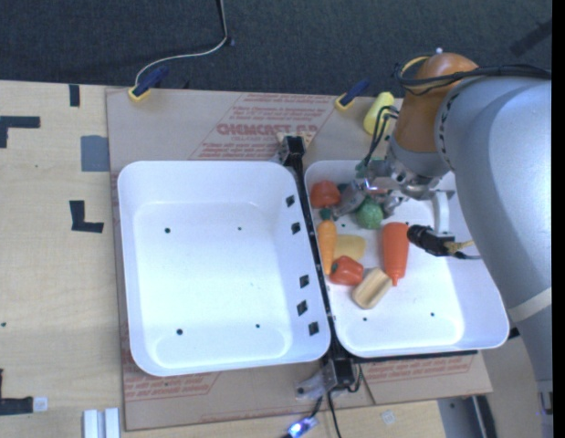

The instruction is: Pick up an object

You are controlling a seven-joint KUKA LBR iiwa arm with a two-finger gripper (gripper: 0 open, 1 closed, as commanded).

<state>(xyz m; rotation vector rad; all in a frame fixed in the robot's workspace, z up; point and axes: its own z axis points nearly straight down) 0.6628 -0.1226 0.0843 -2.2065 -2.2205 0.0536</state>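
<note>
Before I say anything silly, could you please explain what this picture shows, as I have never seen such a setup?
One camera looks down at a slant on a bench with two shallow white bins. The big grey shape on the right is a robot arm with an orange band; its gripper reaches into the right bin. That bin holds toy food: a red tomato, a green piece, two carrots, a yellow block. I cannot tell whether anything is gripped. The left bin sits alongside.

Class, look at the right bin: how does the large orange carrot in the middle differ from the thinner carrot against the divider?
The large carrot is thicker and redder orange; the thin carrot is slimmer and paler. The large carrot lies mid-bin; the thin carrot hugs the left wall. Both lie roughly lengthwise down the view.
</note>
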